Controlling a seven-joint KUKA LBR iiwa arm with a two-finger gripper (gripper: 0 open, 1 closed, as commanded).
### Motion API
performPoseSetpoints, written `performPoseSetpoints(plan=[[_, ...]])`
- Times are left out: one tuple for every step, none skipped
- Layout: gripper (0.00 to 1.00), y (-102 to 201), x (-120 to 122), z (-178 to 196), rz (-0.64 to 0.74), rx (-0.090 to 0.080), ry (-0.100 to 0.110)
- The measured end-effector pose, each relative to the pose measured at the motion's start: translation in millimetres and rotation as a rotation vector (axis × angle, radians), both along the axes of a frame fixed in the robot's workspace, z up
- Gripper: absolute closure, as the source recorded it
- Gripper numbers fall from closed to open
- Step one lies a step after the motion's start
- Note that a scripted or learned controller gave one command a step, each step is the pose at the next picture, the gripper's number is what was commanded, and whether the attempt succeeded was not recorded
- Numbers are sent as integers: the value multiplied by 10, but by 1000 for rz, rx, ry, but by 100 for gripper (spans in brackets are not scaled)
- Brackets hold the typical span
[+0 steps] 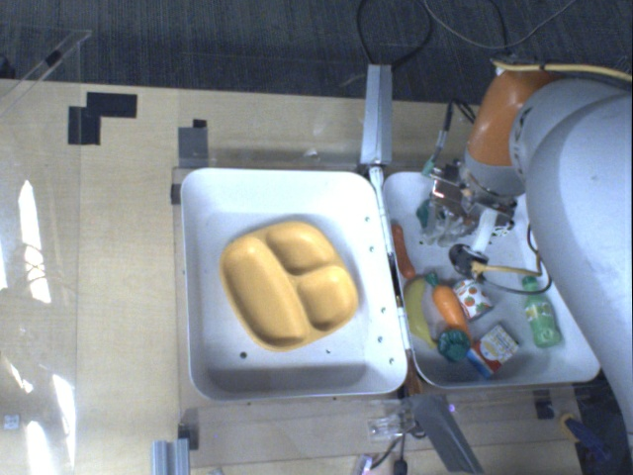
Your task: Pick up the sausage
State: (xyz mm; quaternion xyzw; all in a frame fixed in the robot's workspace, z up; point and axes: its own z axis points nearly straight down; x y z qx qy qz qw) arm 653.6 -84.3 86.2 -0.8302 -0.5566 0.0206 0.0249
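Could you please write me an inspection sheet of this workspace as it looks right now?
Surface: pale wooden bench bearing two white bins side by side.
Job's things: sausage lies along the left wall of the right bin, untouched.
Clutter: yellow three-part tray in the left bin; banana, carrot, green bottle and small packets in the right bin.
Grippers: claw hangs over the right bin's far end, apart from the sausage.
Cables: black loops on the floor behind the bench.
Surroundings: dark carpet.

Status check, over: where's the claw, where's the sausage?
Claw above right bin's far end. Sausage against left wall, untouched. Banana and carrot just beyond it.
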Motion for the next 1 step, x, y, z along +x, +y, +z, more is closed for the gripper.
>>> performPoseSetpoints(plan=[[100, 295, 167, 1012, 574, -2, -73]])
